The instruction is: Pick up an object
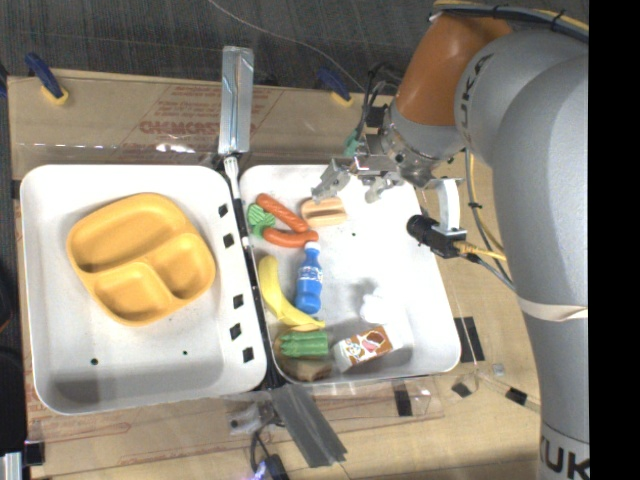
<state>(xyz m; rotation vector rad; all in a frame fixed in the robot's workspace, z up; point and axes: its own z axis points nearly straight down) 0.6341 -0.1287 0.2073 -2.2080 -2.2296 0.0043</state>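
Note:
My gripper (353, 182) hangs over the far end of the right bin (425, 268), with its fingers spread open and nothing between them. Just below its left finger lies a small hot-dog bun toy (324, 210). To the left of that lie two orange carrots (279, 218) with green tops. Nearer the front are a blue bottle (309, 280), a yellow banana (278, 296), a green vegetable (303, 345) and a small printed carton (365, 347).
The left bin (60, 368) holds a yellow divided plate (140, 256). A metal clamp bar (235, 98) stands at the back between the bins. A black cable plug (430, 233) hangs from the arm over the right bin's far right side.

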